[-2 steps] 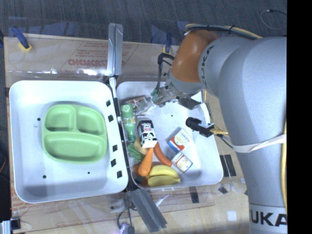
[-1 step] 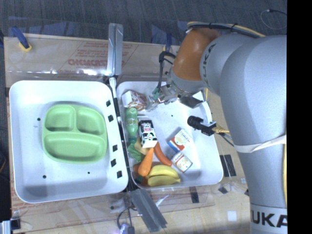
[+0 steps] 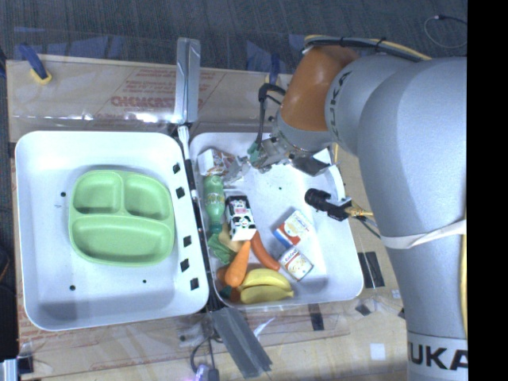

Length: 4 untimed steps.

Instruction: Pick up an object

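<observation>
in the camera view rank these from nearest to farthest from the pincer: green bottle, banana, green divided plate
Pincer sits at the right bin's top.
1. Green bottle, just below-left, along the right bin's left wall.
2. Banana, at the right bin's bottom edge.
3. Green divided plate, in the left bin.

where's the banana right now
The banana lies in the right bin, at its near edge toward the left corner, just below the carrot and left of the small carton.
</observation>
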{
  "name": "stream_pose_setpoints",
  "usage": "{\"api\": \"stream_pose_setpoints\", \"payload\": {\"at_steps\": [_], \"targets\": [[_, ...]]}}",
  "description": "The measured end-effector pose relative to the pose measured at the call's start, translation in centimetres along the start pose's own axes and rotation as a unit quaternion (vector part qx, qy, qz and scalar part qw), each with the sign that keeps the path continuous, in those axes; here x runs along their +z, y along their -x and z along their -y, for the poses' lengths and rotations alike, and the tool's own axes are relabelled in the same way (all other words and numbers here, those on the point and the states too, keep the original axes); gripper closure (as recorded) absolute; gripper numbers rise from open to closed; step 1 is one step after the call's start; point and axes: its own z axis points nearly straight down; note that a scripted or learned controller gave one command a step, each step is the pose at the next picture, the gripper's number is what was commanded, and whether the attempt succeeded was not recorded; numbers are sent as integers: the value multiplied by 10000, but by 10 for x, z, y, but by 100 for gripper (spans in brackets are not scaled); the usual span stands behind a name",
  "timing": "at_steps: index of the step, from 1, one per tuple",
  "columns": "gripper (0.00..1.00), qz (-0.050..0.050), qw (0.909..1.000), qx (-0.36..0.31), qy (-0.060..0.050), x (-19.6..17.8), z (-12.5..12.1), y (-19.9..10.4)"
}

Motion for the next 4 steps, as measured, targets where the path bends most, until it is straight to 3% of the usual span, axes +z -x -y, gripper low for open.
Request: {"api": "stream_pose_setpoints", "payload": {"at_steps": [1,2,3,4], "targets": [[0,11,9968,-793,-29,18,78,-26],[100,-18,9966,-816,-50,11,78,-28],[0,-17,9966,-819,-51,11,78,-28],[0,-33,9868,-1616,-39,22,78,-15]]}}
